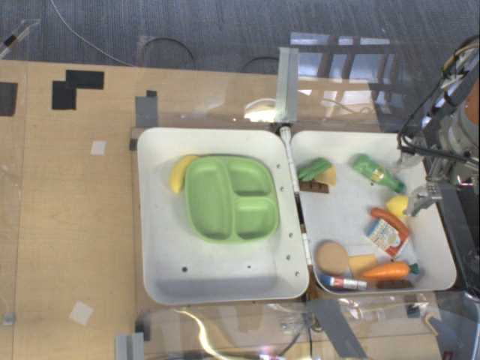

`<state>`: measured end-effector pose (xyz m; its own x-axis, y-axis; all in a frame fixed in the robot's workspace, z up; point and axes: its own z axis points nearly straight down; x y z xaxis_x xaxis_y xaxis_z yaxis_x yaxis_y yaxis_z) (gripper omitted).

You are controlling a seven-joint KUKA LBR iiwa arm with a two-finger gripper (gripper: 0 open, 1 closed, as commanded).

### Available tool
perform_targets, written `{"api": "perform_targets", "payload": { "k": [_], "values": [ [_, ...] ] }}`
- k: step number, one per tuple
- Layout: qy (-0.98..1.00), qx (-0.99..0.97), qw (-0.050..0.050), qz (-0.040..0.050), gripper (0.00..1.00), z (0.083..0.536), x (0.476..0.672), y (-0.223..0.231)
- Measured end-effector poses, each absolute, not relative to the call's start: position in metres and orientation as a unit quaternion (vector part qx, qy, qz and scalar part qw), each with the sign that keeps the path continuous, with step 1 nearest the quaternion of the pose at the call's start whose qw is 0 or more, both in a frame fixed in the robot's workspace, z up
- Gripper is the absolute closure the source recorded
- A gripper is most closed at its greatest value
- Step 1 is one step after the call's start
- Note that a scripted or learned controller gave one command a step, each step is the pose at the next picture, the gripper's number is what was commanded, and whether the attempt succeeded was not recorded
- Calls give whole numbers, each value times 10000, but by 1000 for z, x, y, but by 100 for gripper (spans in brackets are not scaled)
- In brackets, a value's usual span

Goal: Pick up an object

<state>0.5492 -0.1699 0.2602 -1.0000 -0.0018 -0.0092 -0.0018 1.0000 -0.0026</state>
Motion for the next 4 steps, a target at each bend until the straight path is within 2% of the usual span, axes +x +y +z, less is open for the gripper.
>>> {"api": "perform_targets", "payload": {
  "k": [1, 2, 4],
  "values": [
    [9962, -866, 56, -15, 0, 107, 552, -201],
    [9965, -821, 157, -42, 0, 98, 539, -204],
    [9965, -821, 145, -57, 0, 96, 531, -196]
  ]
}}
